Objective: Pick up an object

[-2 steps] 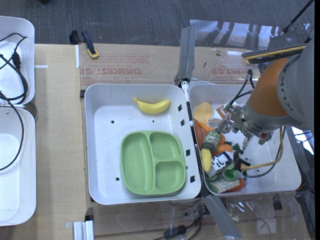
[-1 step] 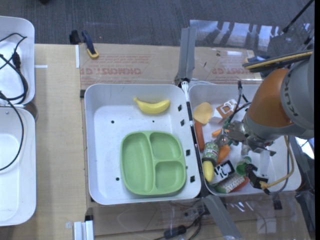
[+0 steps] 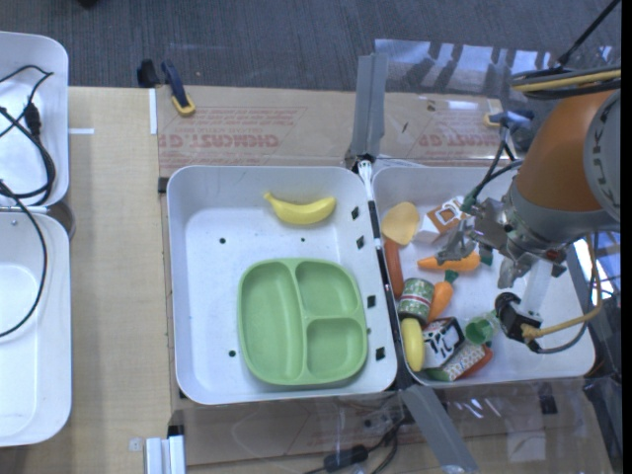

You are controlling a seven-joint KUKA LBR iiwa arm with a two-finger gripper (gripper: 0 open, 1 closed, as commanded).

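Note:
My gripper (image 3: 462, 237) hangs low over the middle of the right bin (image 3: 563, 363), coming off the grey wrist and orange band at the right. Directly beneath and touching its tip in the view lies an orange pepper-like piece (image 3: 449, 261). Around it are a tan shell-shaped piece (image 3: 401, 222), a small white and orange box (image 3: 443, 213), a long carrot (image 3: 394, 265), a short carrot (image 3: 441, 294) and a green can (image 3: 417, 296). Whether anything is gripped is hidden by the hand.
The right bin's front holds a yellow item (image 3: 412, 344), a black and white packet (image 3: 444, 338), a green piece (image 3: 480, 329) and a red piece (image 3: 475, 363). The left bin (image 3: 197, 265) holds a banana (image 3: 299, 208) and a green divided plate (image 3: 301, 321). A black cable loop (image 3: 513, 316) dangles from the wrist.

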